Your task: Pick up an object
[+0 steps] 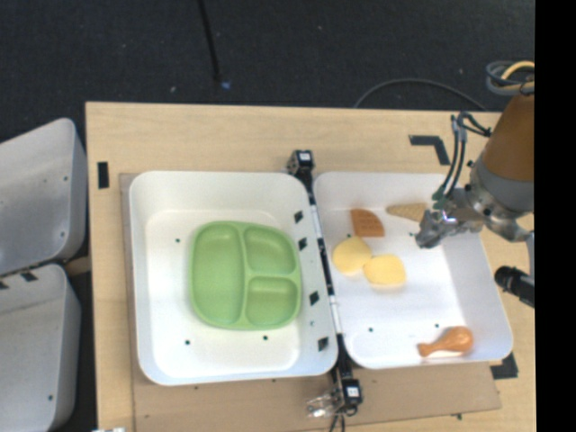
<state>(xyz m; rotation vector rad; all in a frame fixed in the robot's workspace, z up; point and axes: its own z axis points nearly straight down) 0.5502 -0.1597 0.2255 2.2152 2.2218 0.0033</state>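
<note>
The right bin (468,282) holds several toy foods: a brown slice (366,223), two pale yellow rounds (351,256) (385,271), a tan cone-shaped piece (406,211) near the far wall, and an orange drumstick (445,342) at the near right corner. My gripper (427,233) hangs over the right bin's far right part, just right of the brown slice and below the tan piece. Nothing shows between its tips, and their state is too small to read.
The left bin (157,241) bears a green divided plate (245,274). A clamped divider (319,268) runs between the bins. A cable (396,88) loops over the bench's far edge. The arm's orange band (511,142) stands at the right.
</note>
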